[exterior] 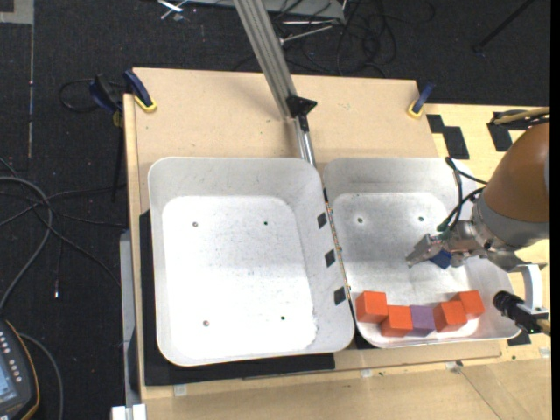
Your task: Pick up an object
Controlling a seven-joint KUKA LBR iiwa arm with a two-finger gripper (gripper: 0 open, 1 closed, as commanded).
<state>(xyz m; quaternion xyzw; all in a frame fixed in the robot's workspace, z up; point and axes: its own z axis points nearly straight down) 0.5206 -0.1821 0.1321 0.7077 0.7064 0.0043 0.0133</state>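
Note:
Along the front wall of the right bin [385, 191] lies a row of blocks: an orange block [374, 305], a second orange block [399, 319], a purple block [423, 318], and two more orange ones [452, 315] [472, 302]. My gripper [430, 252] hangs low over the right half of this bin, just behind the row and apart from it. A small blue piece [444, 258] shows right at the gripper; whether it is a held object or part of the tool is unclear.
The left bin [175, 182] lies beside the right one, with a black-marked divider [331, 256] between them. A slanted metal pole [271, 55] crosses the back of the bench. Blue-and-yellow clamps [140, 94] [420, 100] sit at the back corners.

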